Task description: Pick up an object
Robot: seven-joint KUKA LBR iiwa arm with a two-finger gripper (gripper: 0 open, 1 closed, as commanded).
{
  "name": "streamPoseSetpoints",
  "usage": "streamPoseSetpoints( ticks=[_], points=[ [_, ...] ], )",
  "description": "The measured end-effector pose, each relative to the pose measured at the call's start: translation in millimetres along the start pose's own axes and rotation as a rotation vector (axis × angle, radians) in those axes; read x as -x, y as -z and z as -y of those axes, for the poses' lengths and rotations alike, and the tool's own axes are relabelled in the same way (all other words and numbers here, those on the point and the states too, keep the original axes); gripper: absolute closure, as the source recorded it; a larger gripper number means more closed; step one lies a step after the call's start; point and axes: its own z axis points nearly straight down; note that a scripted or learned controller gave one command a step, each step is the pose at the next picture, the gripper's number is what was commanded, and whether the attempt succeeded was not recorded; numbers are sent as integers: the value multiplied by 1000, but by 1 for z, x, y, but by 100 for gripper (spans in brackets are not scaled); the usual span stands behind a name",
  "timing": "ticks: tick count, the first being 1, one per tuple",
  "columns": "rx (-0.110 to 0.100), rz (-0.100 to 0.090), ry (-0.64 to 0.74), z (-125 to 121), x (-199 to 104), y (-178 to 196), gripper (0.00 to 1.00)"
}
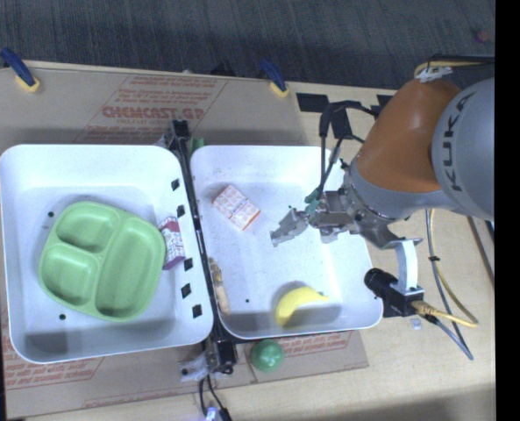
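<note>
White right bin (347,314): small pink-white box (235,207), yellow banana (298,303), gripper (288,227) hovering between, finger state cannot be told. Left bin (14,235): green divided plate (102,259).

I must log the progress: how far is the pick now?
Done: the gripper is over the right bin. In hand: nothing shows between its jaws. Left: choosing and lifting something, such as the small box or the banana, both lying on the floor of that bin.
</note>
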Motion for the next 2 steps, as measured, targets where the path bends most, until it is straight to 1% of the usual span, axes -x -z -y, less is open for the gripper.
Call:
streamPoseSetpoints(
  ticks=[2],
  points=[
    [0,0,0,0,0,0,0]
  ],
)
